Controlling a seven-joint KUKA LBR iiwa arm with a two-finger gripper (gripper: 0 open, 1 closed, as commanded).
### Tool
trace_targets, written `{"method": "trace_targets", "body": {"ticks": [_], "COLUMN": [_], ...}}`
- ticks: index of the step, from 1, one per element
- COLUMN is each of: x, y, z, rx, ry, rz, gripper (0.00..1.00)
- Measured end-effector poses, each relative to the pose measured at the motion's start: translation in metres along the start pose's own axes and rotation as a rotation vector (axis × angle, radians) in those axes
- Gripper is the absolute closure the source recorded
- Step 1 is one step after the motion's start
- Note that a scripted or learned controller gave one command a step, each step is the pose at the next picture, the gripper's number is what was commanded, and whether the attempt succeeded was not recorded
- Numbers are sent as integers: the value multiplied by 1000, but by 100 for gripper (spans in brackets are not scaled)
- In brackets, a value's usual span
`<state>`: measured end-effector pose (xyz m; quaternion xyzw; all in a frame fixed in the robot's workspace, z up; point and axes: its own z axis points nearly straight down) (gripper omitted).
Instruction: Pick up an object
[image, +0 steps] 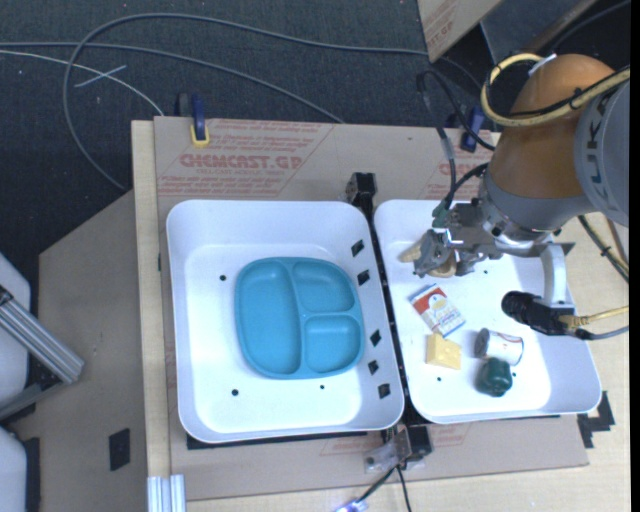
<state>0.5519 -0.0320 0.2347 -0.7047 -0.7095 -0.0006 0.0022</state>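
Where the objects lie: 4 small things sit in the right bin (470, 400), namely a red-and-white packet (436, 308), a yellow block (443, 352) just below it, a white-and-grey cylinder (499, 345) and a green round thing (493, 377) touching or nearly touching it.
Tan piece (409, 255): lies at the bin's upper left, just beside the gripper (whether they touch cannot be told).
Gripper (440, 256): low over the right bin's upper left part, above the packet; released or clenched cannot be told from this slant.
Done: the arm reaches into the bin that holds the objects.
Left: by my judgement, the whole pick; all 4 things rest on the bin floor and nothing is seen held or lifted.
Left bin (200, 300): holds 1 blue divided plate (298, 316), well apart from the gripper.
Bench (280, 145): bears both bins side by side.
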Motion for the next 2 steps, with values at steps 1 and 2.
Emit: {"method": "trace_targets", "body": {"ticks": [1, 2], "x": [45, 96], "y": [-7, -12], "z": [-3, 11], "rx": [0, 2], "ry": [-1, -3], "rz": [1, 4], "gripper": [100, 100]}}
